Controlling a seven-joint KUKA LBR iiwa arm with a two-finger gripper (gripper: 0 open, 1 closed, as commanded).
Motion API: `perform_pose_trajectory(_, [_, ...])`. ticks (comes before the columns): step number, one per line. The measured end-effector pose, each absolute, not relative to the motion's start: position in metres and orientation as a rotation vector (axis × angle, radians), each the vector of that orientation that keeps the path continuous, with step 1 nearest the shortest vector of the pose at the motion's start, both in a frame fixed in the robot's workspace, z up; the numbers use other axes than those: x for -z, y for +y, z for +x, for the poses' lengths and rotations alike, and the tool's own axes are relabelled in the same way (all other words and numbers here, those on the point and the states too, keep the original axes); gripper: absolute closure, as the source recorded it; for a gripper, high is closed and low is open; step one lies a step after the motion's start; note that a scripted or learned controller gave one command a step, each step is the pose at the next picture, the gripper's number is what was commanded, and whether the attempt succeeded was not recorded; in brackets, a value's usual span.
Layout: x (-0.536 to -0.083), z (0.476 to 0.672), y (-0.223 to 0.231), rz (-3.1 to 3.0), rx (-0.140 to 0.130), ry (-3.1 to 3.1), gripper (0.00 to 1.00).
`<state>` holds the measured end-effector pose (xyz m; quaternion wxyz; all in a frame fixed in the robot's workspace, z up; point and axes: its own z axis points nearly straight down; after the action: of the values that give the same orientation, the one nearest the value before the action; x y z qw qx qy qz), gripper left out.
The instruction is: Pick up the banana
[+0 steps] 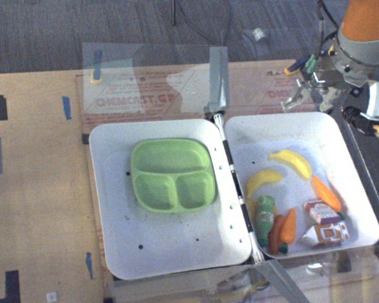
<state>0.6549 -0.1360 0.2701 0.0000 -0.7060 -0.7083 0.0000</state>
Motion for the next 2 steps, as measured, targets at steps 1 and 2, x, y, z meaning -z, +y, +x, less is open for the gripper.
perform_pose_trajectory(1, [-0.105,0.618,-0.14,-2.037,0.003,-2.396,0.0])
perform_pose_trajectory(2, [-0.088,0.606,-0.158,-2.1,0.006,-2.34,0.0])
